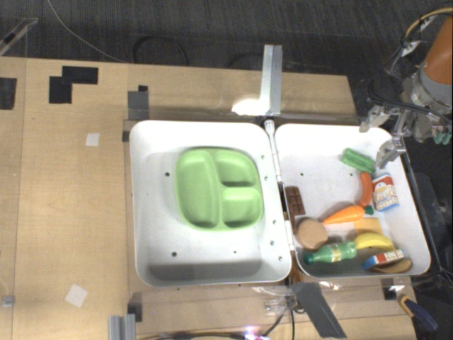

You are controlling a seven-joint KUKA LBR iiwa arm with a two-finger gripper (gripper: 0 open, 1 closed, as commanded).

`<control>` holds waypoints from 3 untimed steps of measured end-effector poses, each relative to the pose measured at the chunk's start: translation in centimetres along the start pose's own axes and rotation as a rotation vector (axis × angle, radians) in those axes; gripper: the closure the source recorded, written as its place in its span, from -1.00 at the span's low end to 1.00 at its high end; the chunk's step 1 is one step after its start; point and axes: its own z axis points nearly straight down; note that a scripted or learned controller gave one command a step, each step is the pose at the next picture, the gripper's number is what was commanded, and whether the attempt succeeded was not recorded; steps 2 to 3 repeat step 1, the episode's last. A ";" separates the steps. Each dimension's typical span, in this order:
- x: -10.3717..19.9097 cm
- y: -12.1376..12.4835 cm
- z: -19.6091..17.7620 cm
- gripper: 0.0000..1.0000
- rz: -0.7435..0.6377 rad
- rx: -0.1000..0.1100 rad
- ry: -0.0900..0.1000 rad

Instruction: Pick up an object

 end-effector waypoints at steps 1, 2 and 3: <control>2.4 4.2 13.8 -1.00 -0.049 -0.002 0.002; 2.4 4.2 13.8 -1.00 -0.049 -0.002 0.002; 2.4 4.2 13.8 -1.00 -0.049 -0.002 0.002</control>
